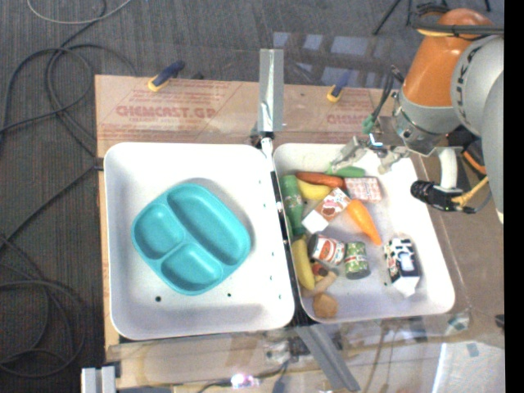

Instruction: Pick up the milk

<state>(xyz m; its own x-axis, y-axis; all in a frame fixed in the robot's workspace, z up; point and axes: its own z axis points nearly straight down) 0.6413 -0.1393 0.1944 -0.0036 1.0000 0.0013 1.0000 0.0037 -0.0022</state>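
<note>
The milk (402, 264) is a small white carton with black cow patches and a blue band. It lies near the front right corner of the right bin (434, 297), apart from the other items. My gripper (371, 152) hangs over the back of that bin, well behind the milk. Its metal fingers (354, 149) are spread open with nothing between them, just above a green vegetable (350, 171) and a red box (363, 189).
Toy food crowds the left half of the right bin: a carrot (364, 220), bananas (314, 190), a green cucumber (290, 200), two cans (328, 250) and a brown lump (325, 304). A teal divided plate (192, 236) lies in the left bin (123, 301).
</note>
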